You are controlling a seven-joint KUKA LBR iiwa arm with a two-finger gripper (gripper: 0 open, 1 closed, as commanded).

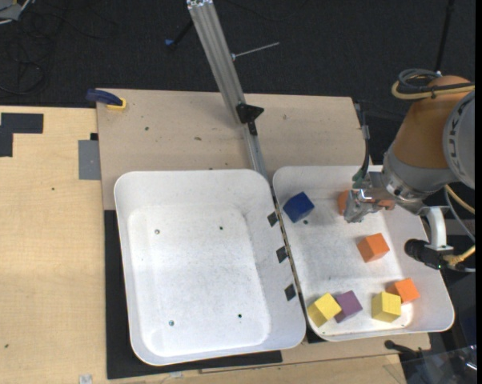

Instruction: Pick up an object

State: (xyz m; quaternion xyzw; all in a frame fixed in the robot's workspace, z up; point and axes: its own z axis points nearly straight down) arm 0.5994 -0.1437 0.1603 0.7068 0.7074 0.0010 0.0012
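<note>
My gripper (356, 211) hangs low over the back of the right bin (337, 250). An orange block (342, 202) peeks out right at its left side, partly hidden by it. A blue cube (299, 207) sits to the left of the gripper near the bin's inner wall. Another orange cube (373, 247) lies just in front of the gripper. Along the front of the bin lie a yellow cube (325, 308), a purple cube (348, 303), a second yellow cube (386, 306) and a third orange cube (407, 290).
The left bin (193, 262) stands beside the right one, with black clips (279, 253) along the shared edge. A slanted aluminium bar (225, 78) rises behind the bins. The arm's orange band (421, 134) is above the bin's right back corner.
</note>
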